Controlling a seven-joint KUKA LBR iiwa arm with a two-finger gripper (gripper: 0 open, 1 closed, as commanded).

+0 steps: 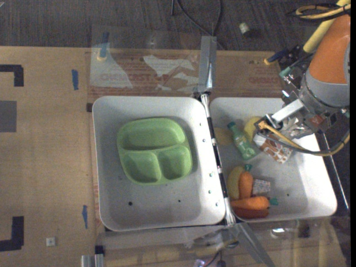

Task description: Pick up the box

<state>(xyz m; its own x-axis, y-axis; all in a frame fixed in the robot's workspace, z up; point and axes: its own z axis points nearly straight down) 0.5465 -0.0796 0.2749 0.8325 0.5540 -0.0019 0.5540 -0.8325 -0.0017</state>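
Observation:
The box [276, 150] is small, with an orange and white pattern, and lies tilted in the right bin [311, 196] near its middle. My gripper [286, 133] hangs directly over the box's upper right end, and the wrist hides part of the box. Whether the box is between the fingers cannot be made out from this angle.
In the right bin, a green bottle [241, 141] and a yellow fruit [251, 124] lie left of the box. Carrots [251, 202], a yellow piece [235, 180] and a small packet [261, 186] sit at the front. The left bin [108, 199] holds a green divided plate [154, 150].

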